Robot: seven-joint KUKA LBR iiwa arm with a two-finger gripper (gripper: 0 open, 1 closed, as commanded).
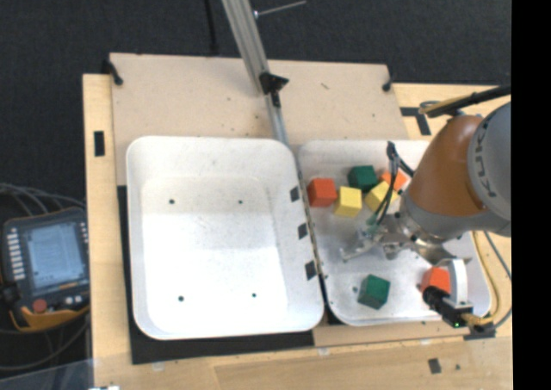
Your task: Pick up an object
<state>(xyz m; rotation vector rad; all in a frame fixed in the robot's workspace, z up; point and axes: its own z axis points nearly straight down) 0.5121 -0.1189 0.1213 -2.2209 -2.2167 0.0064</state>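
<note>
From my remote station I see the arm (461,177) reaching in from the right, over the right bin (340,311), with its orange band above the wrist covering much of the far right part of that bin. The gripper (372,240) hangs low over the middle of the bin, just near of the block cluster. Whether the hand is apart or together I cannot tell from this slanted look, because the metal parts blur against the white floor, and I see nothing between them that I could call held. The objects to pick all lie in the right bin: a red block (323,192) at the left, a yellow block (349,201) just beside it, a green block (362,176) at the far side, and a second yellow block (379,195) partly behind a cable. A lone green block (374,291) sits apart at the near side, and an orange block (437,279) is near the right wall, partly covered by the arm. I judge the crowded blocks are hard to grasp, since neighbours leave little room, so the lone green one looks the easier target. The left bin (215,238) is probably kept as the drop place.
</note>
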